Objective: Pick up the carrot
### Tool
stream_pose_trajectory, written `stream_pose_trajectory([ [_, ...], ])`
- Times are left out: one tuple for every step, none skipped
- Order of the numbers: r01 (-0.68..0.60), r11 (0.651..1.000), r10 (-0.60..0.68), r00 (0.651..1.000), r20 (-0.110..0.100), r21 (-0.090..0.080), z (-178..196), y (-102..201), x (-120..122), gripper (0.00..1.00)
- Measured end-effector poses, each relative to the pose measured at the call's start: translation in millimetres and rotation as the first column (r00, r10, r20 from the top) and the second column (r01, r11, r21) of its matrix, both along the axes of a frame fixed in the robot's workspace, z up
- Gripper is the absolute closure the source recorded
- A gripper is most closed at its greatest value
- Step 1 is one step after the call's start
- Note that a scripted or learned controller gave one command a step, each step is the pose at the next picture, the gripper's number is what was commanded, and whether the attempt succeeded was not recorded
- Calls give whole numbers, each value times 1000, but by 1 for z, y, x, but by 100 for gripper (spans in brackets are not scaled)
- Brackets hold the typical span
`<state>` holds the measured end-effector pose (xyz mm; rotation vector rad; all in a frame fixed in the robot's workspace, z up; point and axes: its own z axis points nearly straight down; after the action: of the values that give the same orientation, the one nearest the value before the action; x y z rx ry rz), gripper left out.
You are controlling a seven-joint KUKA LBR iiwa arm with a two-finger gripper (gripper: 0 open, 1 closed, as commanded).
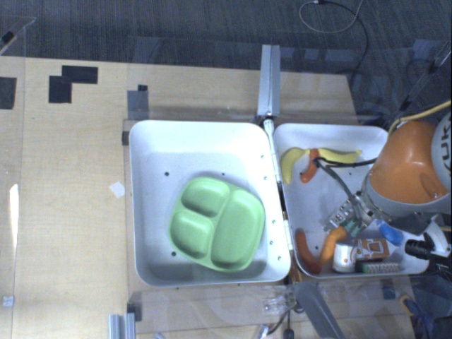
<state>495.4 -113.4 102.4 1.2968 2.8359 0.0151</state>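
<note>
The left white plastic bin (141,189) has bare floor along its top and left, around the green three-part plate (217,223). The right white bin (332,134) is crowded: the orange carrot (328,249) lies between a red sausage (306,251) and a small white can (343,258), under the grey arm (409,182).

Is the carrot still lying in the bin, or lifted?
Still in the bin. The carrot lies on the floor of the right bin by its front wall, with the gripper right above its upper end.
</note>
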Motion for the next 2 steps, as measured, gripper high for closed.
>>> stream_pose_trajectory([
  [164, 987, -163, 986, -18, 2, 83, 58, -7, 100],
  [164, 986, -164, 986, -19, 2, 83, 58, -7, 0],
])
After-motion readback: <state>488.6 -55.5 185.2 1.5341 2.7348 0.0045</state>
